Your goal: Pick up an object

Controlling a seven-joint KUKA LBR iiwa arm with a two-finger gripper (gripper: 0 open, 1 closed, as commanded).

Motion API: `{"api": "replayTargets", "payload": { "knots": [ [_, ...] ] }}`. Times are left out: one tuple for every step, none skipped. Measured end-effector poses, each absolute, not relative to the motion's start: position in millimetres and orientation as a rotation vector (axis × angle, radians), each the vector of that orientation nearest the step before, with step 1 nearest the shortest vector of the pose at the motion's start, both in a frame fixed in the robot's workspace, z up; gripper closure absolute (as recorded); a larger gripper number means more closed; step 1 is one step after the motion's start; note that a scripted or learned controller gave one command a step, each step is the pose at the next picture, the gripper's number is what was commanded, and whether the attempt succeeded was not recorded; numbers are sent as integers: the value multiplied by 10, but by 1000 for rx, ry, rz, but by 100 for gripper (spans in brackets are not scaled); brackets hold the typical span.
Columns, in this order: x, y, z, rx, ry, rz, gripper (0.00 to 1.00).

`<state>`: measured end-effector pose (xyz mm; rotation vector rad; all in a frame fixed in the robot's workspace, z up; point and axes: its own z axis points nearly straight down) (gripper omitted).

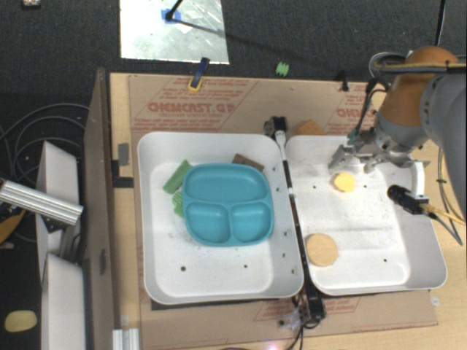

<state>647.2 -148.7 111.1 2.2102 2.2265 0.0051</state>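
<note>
The cardboard sheet [219, 102] under the bins is showing reddish print reading "CHEMCAST", with the letters after it partly covered by a yellow-and-blue clip [198, 76] at the sheet's far edge; a second run of the same print near the right corner is being cut off by the arm [427, 97] and cannot be read. The left bin [157, 217] is holding a teal divided plate [226, 203] with three compartments; a green object [176, 177] is sticking out from under the plate's left edge and a brown object [249, 162] from behind its far edge, both mostly hidden, so their shapes are hard to make out. The right bin [408, 257] is holding a small yellow round object [344, 183] near its far side and a tan disc [321, 249] near its front left. The gripper [352, 157] is hanging over the far part of the right bin, just beside and above the yellow object, apparently not touching it. Whether its pincer is spread or closed cannot be told at this angle; nothing is showing between its tips. A shiny sheet [174, 20] is lying on the dark floor beyond the bench.
</note>
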Motion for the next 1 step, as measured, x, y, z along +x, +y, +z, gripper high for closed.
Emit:
{"api": "replayTargets", "payload": {
  "knots": [
    [6525,-1489,839,2214,2226,1,0]
  ]
}}
